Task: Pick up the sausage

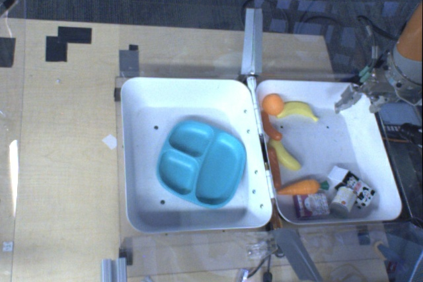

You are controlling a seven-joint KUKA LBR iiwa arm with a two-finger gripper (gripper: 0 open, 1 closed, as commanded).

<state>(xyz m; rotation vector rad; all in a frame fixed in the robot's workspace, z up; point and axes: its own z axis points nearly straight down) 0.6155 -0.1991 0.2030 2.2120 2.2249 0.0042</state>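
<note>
The slim reddish-brown sausage [272, 155] lies along the left wall of the right smooth white plastic bin [390, 201], beside a curved yellow banana [297, 111]. The tool [360, 94] hovers spread and ungrasping over the bin's far-right corner

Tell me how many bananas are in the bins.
2, both in the right bin: one banana near the far wall beside the orange, another banana near the left wall, above the carrot. None seem hidden.
</note>
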